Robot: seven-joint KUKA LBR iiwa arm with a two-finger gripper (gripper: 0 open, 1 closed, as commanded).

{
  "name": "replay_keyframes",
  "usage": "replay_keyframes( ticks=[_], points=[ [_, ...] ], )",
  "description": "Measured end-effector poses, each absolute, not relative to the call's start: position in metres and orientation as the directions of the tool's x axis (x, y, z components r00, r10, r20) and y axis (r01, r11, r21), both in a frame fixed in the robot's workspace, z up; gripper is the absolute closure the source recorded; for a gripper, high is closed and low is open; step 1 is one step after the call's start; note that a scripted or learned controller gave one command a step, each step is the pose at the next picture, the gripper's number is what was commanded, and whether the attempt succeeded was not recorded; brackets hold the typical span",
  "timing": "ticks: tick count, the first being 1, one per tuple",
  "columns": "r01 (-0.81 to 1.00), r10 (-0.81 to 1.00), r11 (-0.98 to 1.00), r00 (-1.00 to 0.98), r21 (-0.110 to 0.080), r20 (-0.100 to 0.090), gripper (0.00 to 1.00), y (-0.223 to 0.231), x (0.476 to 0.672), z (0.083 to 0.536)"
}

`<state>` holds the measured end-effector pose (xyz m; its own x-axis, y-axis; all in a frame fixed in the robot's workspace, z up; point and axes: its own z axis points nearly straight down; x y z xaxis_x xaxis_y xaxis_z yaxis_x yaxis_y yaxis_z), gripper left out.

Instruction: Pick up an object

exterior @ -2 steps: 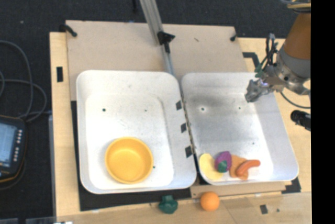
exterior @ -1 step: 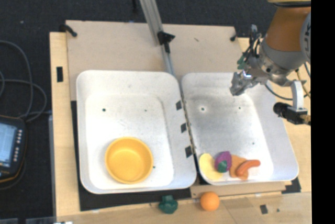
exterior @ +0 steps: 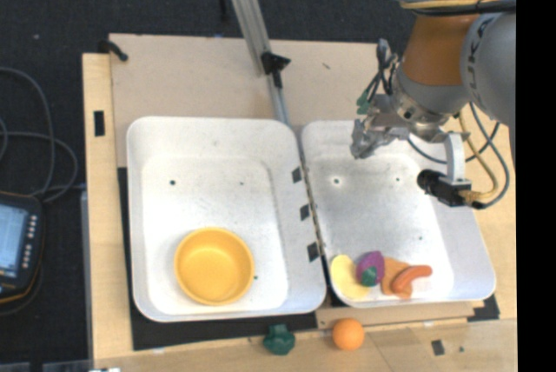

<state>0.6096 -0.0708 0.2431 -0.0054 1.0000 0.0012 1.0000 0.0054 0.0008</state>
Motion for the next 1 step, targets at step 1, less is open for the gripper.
replay_keyframes(
  ticks=[1],
  points=[
    [1.0,1.0,0.002,-0.002,0.002,0.0,1.0,-0.0274,0.6201,0.2343]
  ],
)
